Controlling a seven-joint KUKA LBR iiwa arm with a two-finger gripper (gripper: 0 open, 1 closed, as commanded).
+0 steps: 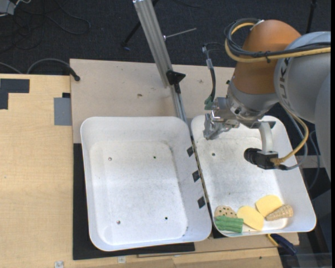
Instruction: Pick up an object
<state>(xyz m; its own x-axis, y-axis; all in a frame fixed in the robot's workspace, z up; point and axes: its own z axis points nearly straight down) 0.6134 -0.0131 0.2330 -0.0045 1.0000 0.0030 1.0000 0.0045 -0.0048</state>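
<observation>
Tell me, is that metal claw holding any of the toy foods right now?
No. The metal two-finger gripper has nothing between its fingers; the yellow pieces, green piece and cone lie in the right white bin's near corner.

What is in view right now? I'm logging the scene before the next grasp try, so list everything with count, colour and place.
bins: 2, white, side by side on the bench
yellow pieces: 2, yellow, right bin's near corner
green piece: 1, green, right bin's near edge
cookie: 1, tan with dark spots, beside the green piece
cone: 1, tan, right of the yellow pieces
aluminium bar: 1, silver, slanting behind the bins
gripper: 1, metal, over right bin's far end
arm: 1, grey and orange, from the right
</observation>
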